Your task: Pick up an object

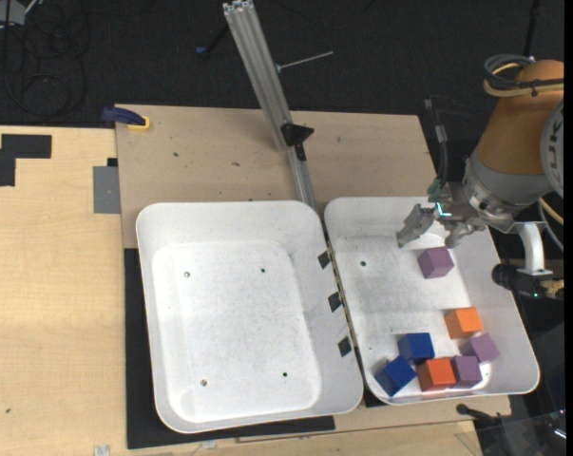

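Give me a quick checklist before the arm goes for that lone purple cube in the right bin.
1. Target visible: purple cube lies apart from the other blocks in the right bin. Ok.
2. Tool position: tool sits just above the cube in the picture. Ok.
3. Nothing between tool fingers yet. Ok.
4. Tool height over the cube. Cannot tell.
5. Neighbours clear: nearest orange block is well away. Ok.

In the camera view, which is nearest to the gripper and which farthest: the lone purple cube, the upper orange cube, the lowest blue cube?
From the gripper:
1. Lone purple cube, just below it.
2. Upper orange cube, toward the right bin's right side.
3. Lowest blue cube, at the bin's near edge.
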Available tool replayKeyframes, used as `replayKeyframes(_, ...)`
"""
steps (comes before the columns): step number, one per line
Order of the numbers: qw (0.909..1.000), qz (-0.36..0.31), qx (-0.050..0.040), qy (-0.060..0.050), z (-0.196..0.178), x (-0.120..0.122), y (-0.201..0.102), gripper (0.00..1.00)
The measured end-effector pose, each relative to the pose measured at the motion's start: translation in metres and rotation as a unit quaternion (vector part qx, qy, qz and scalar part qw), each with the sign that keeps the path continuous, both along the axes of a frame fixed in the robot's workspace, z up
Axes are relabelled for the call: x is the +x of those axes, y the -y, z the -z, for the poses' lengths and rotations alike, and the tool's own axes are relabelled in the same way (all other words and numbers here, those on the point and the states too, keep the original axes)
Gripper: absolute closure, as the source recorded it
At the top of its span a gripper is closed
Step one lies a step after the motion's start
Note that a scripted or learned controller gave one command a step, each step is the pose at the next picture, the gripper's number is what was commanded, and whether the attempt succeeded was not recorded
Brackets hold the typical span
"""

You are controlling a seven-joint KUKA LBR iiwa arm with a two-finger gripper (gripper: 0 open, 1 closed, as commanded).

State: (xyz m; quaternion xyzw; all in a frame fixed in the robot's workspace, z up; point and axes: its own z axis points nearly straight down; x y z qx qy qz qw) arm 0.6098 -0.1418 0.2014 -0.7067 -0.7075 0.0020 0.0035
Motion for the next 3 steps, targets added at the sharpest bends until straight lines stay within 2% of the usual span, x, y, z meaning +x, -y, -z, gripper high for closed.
replayKeyframes(1,1.0000,0.000,-0.0005,0.002,-0.003,0.001,0.000,0.00)
replayKeyframes(3,1.0000,0.001,0.0000,0.000,0.089,-0.004,0.003,0.00)
